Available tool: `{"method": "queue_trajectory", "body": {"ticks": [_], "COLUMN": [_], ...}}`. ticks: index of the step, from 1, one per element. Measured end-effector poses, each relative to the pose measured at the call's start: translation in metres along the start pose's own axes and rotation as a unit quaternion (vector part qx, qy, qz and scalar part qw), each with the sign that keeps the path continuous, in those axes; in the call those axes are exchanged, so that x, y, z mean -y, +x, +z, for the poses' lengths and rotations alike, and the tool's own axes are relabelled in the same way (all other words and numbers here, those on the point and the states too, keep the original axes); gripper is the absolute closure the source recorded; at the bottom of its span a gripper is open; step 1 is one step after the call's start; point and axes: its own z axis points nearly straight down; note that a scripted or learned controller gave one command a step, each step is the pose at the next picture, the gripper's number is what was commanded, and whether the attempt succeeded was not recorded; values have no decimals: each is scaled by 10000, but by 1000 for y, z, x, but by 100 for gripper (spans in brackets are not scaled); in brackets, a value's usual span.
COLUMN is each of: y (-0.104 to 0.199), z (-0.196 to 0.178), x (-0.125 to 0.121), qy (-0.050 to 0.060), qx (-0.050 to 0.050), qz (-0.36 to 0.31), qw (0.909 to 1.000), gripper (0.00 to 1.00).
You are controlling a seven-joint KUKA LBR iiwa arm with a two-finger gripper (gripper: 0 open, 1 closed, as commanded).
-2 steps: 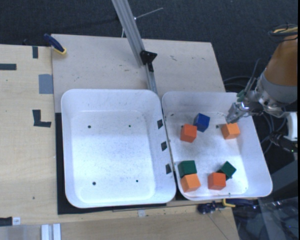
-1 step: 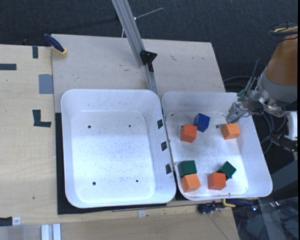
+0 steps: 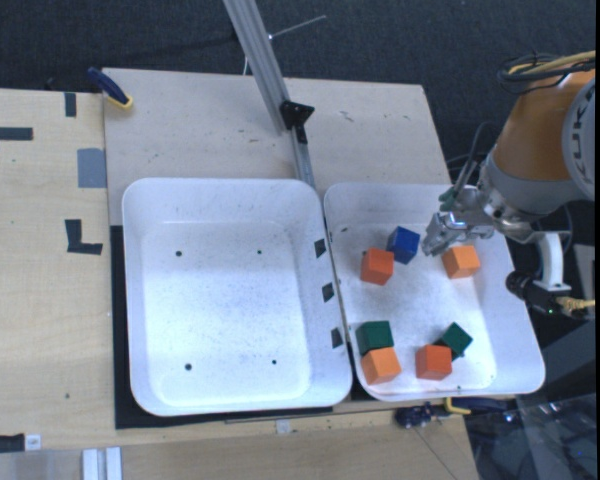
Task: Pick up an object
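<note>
The right bin (image 3: 500,363) holds several small cubes. A blue cube (image 3: 404,243) and an orange-red cube (image 3: 377,266) lie near its middle. An orange cube (image 3: 462,260) sits further right. My gripper (image 3: 443,236) hangs low over the bin between the blue cube and that orange cube, just left of the orange one. Nothing shows between its fingers. Toward the front lie a dark green cube (image 3: 375,335), an orange cube (image 3: 382,365), a red-orange cube (image 3: 433,361) and a green cube (image 3: 456,339).
The left bin (image 3: 140,268) adjoins the right one along a shared rim. A slanted metal rail (image 3: 263,58) crosses the bench behind the bins. A blue and yellow tool (image 3: 110,87) lies at the back left.
</note>
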Motion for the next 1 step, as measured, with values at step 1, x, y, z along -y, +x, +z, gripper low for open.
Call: {"method": "queue_trajectory", "body": {"ticks": [1], "y": [50], "z": [-12], "x": [-3], "qy": [-14], "qx": [0], "qz": [-10], "qw": [10000], "gripper": [100]}}
